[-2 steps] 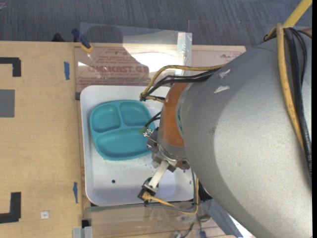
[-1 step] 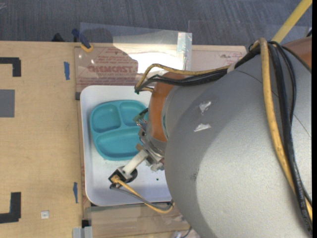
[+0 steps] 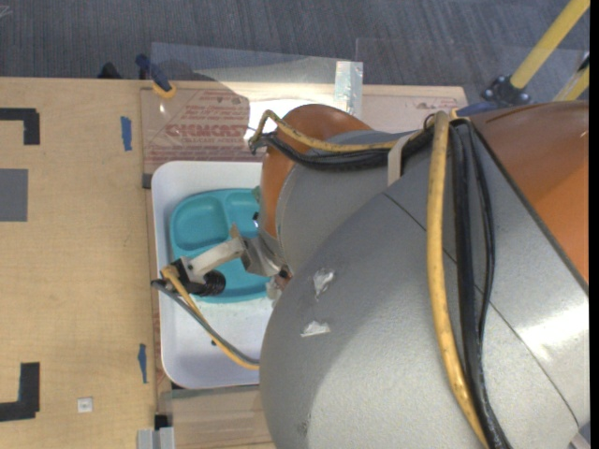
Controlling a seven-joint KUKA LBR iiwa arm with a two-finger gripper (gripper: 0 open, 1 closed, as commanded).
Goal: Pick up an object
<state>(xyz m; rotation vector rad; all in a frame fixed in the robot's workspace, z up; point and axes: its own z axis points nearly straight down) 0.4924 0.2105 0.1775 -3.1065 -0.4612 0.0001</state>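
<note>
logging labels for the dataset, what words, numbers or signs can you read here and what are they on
No text reads clearly.
Red print on the pale sheet behind the white bin: several lines, too blurred to read.
Small white tag on the bench: too small to read.
On the teal tray: no text seen.

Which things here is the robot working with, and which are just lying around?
In the job: teal divided tray; white bin holding it; grey robot arm.
Just lying about: blue tape on the bench; clear plastic sheet behind the bin.
</note>
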